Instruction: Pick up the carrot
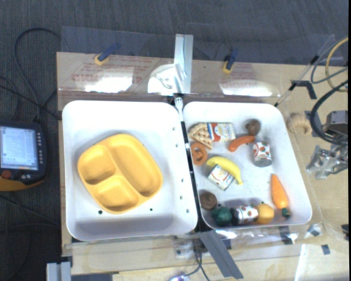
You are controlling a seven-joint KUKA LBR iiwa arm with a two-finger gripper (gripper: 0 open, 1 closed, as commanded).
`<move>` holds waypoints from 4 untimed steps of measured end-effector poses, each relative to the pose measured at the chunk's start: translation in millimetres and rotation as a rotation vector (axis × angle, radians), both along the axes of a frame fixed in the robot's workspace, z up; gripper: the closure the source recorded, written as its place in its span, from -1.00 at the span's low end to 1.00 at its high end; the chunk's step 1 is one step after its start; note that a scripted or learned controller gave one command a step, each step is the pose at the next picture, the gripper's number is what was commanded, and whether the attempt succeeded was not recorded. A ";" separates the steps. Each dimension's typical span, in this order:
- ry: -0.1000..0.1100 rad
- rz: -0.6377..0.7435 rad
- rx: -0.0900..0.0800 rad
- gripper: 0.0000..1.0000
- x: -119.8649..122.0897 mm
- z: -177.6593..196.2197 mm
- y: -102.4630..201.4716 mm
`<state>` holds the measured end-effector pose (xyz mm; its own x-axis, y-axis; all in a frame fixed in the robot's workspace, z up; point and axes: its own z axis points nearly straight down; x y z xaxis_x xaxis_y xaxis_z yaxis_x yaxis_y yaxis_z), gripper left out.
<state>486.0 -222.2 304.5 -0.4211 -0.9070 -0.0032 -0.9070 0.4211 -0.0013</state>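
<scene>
The carrot (279, 192) is orange with a small green top. It lies near the right wall of the right bin (292, 157), its green end pointing toward the front corner. It lies flat with nothing on top of it. A yellow-orange round fruit (265, 213) sits just to its front left, close to the green end.
The right bin also holds a banana (226, 167), a small can (261, 153), a sausage (241, 142), a waffle (200, 134), a carton (223, 132), a brown doughnut (208, 200), a green item (223, 216) and a lying can (245, 213). A yellow divided plate (120, 172) lies in the left bin (76, 122).
</scene>
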 end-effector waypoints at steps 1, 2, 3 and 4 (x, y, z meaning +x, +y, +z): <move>0.001 0.260 0.002 1.00 8.3 15.5 0.4; 0.001 0.569 0.002 1.00 -0.9 0.5 0.0; 0.000 0.778 0.002 1.00 2.8 10.7 6.2; -0.002 1.064 0.001 1.00 -0.8 46.4 10.9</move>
